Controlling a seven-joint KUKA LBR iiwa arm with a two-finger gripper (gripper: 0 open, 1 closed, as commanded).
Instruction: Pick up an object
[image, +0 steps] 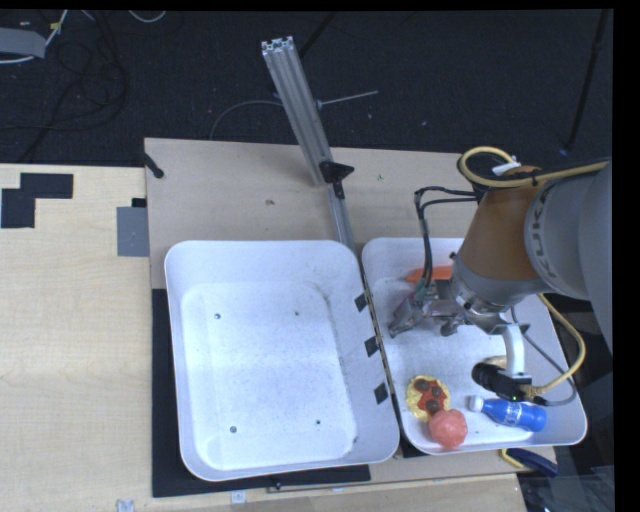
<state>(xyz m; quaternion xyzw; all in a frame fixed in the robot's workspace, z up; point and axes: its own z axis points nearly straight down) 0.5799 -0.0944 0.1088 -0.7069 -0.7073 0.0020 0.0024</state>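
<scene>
Four small objects lie in the right bin (445, 360) as the arm (510, 235) reaches over its upper half. The jaws sit low near the bin's left wall, and from above one cannot tell whether they are wide or narrow. Nothing shows between them.

The likeliest target is the orange piece (432, 272), just beside the jaws toward the bin's far wall and partly hidden by the wrist. It looks like hard, flat-edged plastic. A clean pick likely calls for centring over it, coming straight down and closing across its narrow side, well off the wall.

The other three cluster at the near end, apart from the jaws:
- The yellow-and-red lump (428, 395) is irregular and probably soft, so it should give under a squeeze.
- The pink ball (449, 428) touches or nearly touches the lump. It is smooth and round, and may roll away unless the jaws close through its middle.
- The blue bottle (512, 413) lies on its side near the ball, white cap toward it. It is a slick cylinder, best gripped across its body.

The left bin (270, 360), a shallow white tray with rounded corners, sits beside the right one on the pale desk (230, 190).
</scene>
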